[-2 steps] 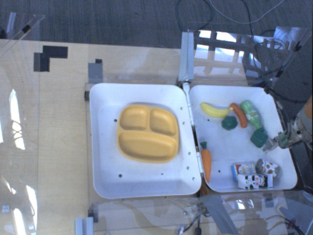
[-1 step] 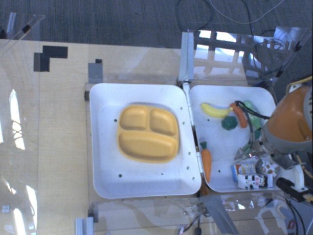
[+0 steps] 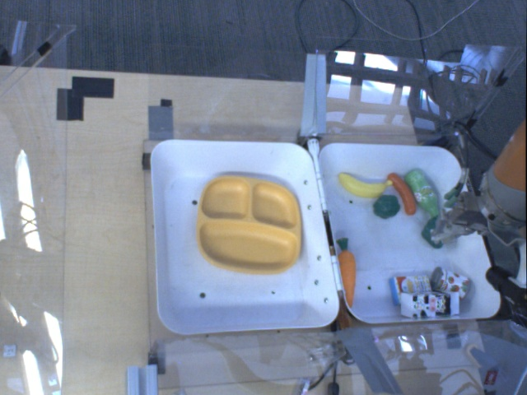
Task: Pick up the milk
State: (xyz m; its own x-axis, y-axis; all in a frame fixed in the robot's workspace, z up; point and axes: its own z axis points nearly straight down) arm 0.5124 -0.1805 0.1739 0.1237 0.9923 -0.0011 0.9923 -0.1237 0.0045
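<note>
2 white bins on counter, L bin (image 3: 169, 245) w/ 1 yellow tray (image 3: 249, 223), R bin (image 3: 412, 262) w/ 1 banana (image 3: 362, 185), 1 carrot (image 3: 347, 275), milk (image 3: 429, 304) at near R corner, end effector (image 3: 449, 225) at R edge, well apart from milk, grip state can't tell

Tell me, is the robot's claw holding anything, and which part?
It cannot be told. The gripper sits over a dark green thing in the right bin, far from the milk.
</note>
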